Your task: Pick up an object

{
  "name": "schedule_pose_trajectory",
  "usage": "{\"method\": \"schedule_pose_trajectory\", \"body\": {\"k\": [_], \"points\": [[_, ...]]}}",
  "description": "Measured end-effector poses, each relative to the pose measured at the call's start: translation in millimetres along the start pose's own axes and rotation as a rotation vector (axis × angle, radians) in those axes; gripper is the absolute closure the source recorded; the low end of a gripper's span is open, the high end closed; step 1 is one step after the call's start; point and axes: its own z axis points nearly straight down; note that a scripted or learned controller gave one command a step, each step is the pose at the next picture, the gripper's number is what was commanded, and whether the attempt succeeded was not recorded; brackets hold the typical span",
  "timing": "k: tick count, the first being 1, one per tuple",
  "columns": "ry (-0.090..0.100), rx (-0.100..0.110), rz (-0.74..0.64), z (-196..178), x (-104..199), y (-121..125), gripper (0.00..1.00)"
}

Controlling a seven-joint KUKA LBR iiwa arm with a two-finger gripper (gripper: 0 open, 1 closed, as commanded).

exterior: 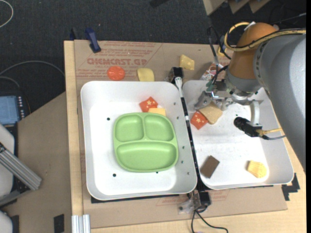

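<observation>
Tan block (212,113) in right bin (272,178), under downward-reaching arm's (252,57) claw (210,100); finger state impossible to tell.

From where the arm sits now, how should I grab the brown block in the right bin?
Come straight down on the brown block and close across its narrow width. It lies flat and turned diagonally, clear of the yellow piece and just off the bin wall, so rotate the fingers to match.

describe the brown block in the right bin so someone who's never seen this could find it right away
Find the right bin, then its near edge. The brown block lies flat there, left of a yellow piece. It is the bin's darkest piece.
</observation>
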Motion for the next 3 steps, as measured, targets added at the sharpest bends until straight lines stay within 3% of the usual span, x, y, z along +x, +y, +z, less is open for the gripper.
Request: {"method": "schedule_pose_trajectory", "body": {"k": [1, 2, 3], "points": [[0.001, 0.007, 0.004, 0, -7, -9, 0.00], [0.000, 0.008, 0.003, -10, -7, -10, 1.00], [0.005, 0.004, 0.001, -106, 49, -90, 1.00]]}}
